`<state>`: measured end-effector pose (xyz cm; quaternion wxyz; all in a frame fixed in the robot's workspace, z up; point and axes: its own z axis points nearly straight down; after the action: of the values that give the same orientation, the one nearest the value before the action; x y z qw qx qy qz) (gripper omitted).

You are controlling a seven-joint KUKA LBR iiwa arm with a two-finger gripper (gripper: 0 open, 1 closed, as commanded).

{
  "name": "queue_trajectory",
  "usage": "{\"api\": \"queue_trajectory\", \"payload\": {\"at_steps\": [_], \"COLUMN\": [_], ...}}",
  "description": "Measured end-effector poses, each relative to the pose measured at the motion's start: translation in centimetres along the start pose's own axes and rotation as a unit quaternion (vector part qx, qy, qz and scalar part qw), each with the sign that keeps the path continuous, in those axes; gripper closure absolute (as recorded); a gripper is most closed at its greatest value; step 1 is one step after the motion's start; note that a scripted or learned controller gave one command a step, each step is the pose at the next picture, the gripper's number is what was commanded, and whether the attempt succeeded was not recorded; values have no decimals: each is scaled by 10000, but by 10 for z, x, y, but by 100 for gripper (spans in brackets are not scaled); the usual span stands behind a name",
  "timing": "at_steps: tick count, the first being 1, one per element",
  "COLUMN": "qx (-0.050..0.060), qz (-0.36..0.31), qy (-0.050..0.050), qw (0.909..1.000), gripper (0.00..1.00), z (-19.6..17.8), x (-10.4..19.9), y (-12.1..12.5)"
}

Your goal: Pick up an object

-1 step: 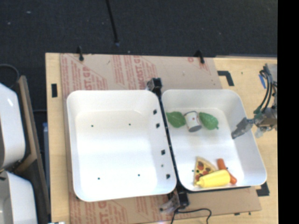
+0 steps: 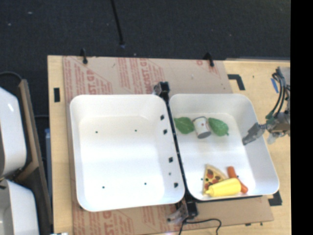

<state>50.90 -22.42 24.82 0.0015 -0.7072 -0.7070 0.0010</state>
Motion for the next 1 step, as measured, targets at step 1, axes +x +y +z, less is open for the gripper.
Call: {"api": "queue_trajectory", "payload": {"at_steps": [1], "qx": [19], "qz": [-3], "qy": [8], "qw": [10000], "gripper": [0], "z": [46], "x": [5], "y": [-1]}}
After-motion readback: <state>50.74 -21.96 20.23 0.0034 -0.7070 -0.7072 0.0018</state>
